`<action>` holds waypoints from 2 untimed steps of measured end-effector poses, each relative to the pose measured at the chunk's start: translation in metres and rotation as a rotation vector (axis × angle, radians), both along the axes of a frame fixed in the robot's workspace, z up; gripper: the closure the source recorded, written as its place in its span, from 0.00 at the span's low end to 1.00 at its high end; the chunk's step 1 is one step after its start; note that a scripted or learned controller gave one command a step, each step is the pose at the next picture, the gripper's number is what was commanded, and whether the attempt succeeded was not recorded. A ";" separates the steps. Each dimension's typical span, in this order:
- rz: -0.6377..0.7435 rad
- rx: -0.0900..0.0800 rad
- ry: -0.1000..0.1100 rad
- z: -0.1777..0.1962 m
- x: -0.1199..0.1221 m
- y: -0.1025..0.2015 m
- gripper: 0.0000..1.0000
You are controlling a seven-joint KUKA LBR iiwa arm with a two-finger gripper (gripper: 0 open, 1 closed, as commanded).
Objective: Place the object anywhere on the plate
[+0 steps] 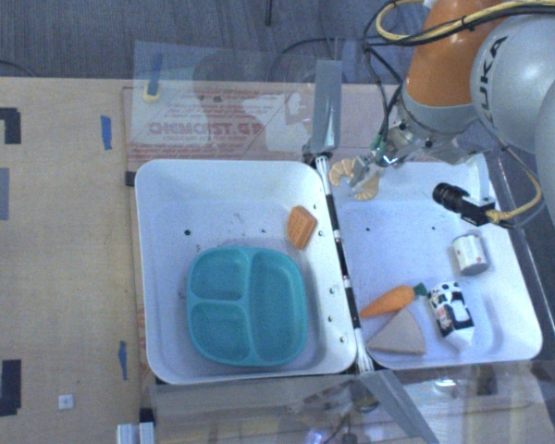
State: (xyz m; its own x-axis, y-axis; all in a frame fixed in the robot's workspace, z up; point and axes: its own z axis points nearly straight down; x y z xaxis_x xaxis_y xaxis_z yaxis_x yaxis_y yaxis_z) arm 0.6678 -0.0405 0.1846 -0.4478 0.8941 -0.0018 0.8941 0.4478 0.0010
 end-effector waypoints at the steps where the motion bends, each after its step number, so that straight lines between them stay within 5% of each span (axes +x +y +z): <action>1: -0.151 0.002 0.004 -0.001 -0.088 0.056 1.00; 2: -0.263 0.000 0.003 0.080 -0.153 0.141 1.00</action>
State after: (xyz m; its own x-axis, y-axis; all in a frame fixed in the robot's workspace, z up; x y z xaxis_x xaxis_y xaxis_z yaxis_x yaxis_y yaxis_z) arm 0.5146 0.1006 0.2649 -0.1997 0.9798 -0.0003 0.9798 0.1997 -0.0020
